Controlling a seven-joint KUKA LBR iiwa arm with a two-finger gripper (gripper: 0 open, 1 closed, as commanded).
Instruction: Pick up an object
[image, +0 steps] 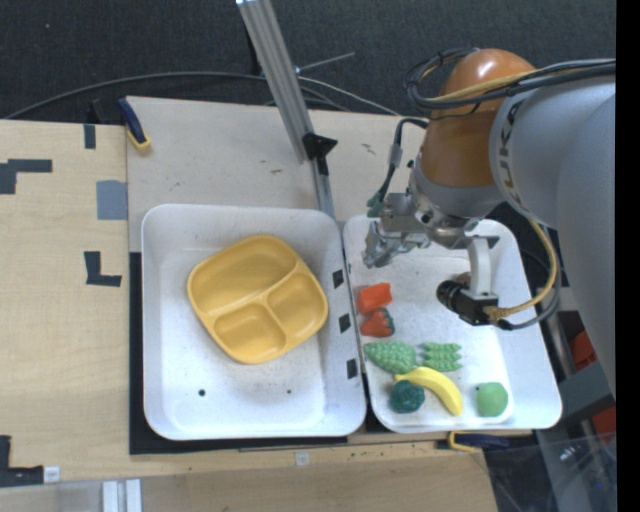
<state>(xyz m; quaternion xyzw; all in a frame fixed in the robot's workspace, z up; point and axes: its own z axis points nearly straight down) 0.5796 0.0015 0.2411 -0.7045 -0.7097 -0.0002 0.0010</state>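
Observation:
My gripper (380, 252) hangs over the far left part of the right bin (520, 300), just above and behind an orange-red block (374, 296). Nothing shows between its fingers. Below that block lies a red strawberry-like piece (378, 322). Toward the near side of the bin lie a light green bumpy vegetable (392, 355), a smaller green leafy piece (441, 355), a yellow banana (436, 388), a dark green round piece (406, 397) and a lime-green ball (491, 399).
The left bin (170, 300) holds a yellow divided plate (257, 297). A metal pole (285, 80) slants up from between the bins. A black cable fitting (466, 300) hangs off the arm over the right bin. The grey arm covers the right side.

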